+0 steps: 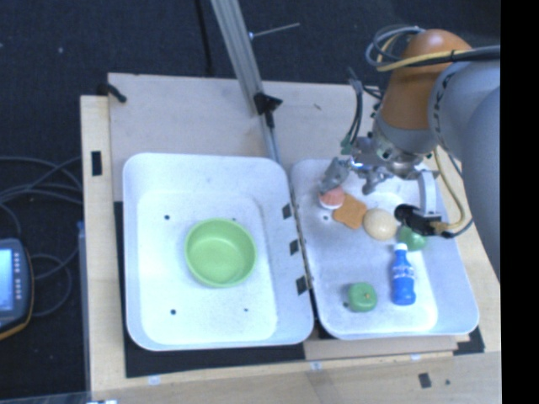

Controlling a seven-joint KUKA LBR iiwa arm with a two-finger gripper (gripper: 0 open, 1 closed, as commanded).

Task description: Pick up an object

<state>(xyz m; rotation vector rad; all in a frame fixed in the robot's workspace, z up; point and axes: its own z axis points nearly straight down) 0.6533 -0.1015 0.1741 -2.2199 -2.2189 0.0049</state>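
My gripper (351,180) hangs over the far left part of the right bin (446,310), its fingers spread open with nothing between them. Just below its left finger lies a small pink-red round object (331,199). Beside that sits an orange-brown piece (349,215), then a cream egg-shaped object (380,225). A blue bottle with a white cap (402,279) stands nearer the front, a small green piece (412,241) above it. A green round fruit (363,297) lies at the front of that bin.
The left bin (152,183) holds a green bowl (220,252) in its middle. A grey metal post (240,49) slants up from between the bins. The grey arm with its orange band (417,82) and cables fills the space above the right bin's far side.
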